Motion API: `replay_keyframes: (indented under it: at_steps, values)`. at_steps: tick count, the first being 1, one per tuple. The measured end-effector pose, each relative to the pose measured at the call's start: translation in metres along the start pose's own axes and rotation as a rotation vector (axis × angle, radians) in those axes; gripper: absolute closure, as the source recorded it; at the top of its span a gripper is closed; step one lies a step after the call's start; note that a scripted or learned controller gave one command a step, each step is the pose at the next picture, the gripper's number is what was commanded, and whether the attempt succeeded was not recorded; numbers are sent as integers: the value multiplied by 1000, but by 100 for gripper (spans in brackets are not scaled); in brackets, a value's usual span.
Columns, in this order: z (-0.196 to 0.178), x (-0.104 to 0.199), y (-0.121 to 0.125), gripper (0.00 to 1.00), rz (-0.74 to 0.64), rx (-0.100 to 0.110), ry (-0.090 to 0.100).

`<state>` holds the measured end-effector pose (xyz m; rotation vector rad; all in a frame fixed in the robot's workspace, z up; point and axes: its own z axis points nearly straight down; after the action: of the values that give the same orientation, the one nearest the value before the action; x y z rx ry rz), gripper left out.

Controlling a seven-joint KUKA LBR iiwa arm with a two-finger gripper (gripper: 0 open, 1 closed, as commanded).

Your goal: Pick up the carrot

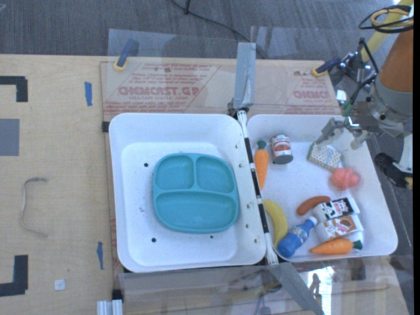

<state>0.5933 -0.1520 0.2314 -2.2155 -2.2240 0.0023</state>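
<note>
Gripper (342,131) hangs over the right bin's (387,231) upper right corner, fingers spread wide, gripping nothing.
The carrot (261,165) lies along that bin's left wall, at nine o'clock from the small can (281,149); a second carrot (335,246) rests at five o'clock.

plate (195,192) in left bin (125,176), carrot (261,166) in right bin (384,231) beside can (281,149)

Arm (397,64) cropped at right edge; end effector (341,133) fingers indistinct.

Bright even light, soft shadows, slight blur
</note>
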Motion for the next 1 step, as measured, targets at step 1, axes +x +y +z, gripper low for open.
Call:
replay_keyframes:
  at_steps: [1]
  values:
    - [99,40,-51,0,-198,0,0]
